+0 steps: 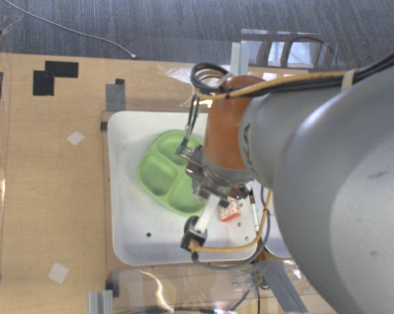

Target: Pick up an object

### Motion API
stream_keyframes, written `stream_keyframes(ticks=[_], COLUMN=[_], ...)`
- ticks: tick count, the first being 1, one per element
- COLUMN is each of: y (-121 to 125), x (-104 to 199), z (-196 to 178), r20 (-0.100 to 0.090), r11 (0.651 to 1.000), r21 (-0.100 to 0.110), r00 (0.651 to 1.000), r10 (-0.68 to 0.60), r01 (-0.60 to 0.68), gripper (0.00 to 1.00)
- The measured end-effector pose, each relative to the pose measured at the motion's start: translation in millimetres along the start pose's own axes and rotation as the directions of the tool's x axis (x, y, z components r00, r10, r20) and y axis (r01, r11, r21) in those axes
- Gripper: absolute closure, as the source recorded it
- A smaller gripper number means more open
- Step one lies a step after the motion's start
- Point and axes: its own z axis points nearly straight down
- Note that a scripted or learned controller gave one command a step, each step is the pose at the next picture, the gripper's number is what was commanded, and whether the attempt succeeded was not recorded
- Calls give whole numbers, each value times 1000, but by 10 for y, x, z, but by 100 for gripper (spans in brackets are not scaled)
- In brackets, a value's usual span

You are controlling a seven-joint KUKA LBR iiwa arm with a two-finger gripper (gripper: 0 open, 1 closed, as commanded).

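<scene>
Arm low over the white bin (128, 241); the green divided tray (159, 172) lies just left of the wrist, long axis slanting far-to-near. Can't tell the jaws' state; a small red-and-white item (230, 211) sits right beneath.

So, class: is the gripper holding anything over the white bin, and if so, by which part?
It cannot be told. The gripper hangs over the bin beside the green divided plate, with a small red and white object close by, but the wrist hides any hold.

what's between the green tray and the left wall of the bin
Nothing: in the camera view, bare white floor runs from the green tray to the bin left wall.
</scene>
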Motion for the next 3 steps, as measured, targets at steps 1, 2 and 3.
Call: stream_keyframes(ticks=[1,2,3], y=[-379,-240,-346], x=[589,322,616], z=[-277,548,45], r20=[-1,4,-3], r11=[882,646,648], r21=[0,-2,1], r00=[882,646,648], r10=[471,763,762], r01=[-471,-763,-762], gripper=[100,100,100])
